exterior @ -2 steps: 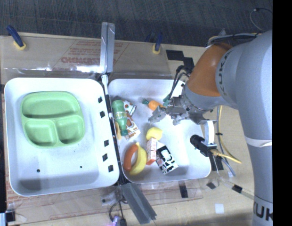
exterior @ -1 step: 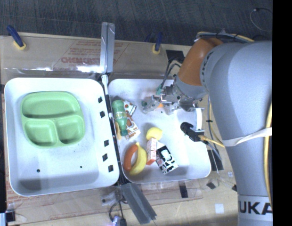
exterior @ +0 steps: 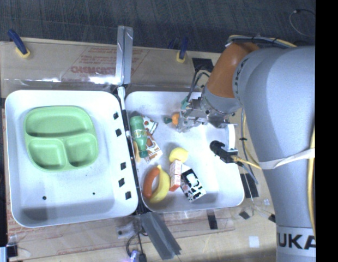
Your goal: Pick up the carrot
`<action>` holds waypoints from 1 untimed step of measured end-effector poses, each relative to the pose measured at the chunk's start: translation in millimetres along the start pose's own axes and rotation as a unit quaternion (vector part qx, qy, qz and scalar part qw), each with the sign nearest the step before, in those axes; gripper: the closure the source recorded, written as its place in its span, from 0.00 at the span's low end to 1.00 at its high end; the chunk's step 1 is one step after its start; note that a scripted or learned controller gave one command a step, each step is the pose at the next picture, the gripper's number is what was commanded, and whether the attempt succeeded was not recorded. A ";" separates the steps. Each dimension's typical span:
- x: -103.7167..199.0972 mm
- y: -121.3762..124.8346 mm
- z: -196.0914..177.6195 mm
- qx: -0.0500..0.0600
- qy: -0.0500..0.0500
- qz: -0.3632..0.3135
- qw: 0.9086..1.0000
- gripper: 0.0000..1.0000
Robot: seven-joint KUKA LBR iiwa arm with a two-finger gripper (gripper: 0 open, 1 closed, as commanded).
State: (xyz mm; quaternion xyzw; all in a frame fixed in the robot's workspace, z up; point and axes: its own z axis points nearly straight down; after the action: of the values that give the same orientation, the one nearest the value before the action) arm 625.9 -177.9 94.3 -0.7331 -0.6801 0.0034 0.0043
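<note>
Camera view shows the small orange carrot in the right bin, near its back wall. It sits right beside the tool, on the tool's left; I cannot tell how the tool is set. A banana lies well in front of the carrot.

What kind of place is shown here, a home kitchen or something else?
Probably a robotics lab bench, not a kitchen. A grey KUKA arm reaches over two white bins clamped to a board, and the food in them, such as the banana and carrot, looks like toys, beside a green divided tray.

Orange carrot, green tray
</note>
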 end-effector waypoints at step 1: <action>91.7 21.8 -94.4 -0.002 0.000 0.089 0.996 1.00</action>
State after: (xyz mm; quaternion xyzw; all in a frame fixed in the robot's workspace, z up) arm 655.5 -88.2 188.5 -0.7905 -0.6124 0.0023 0.0022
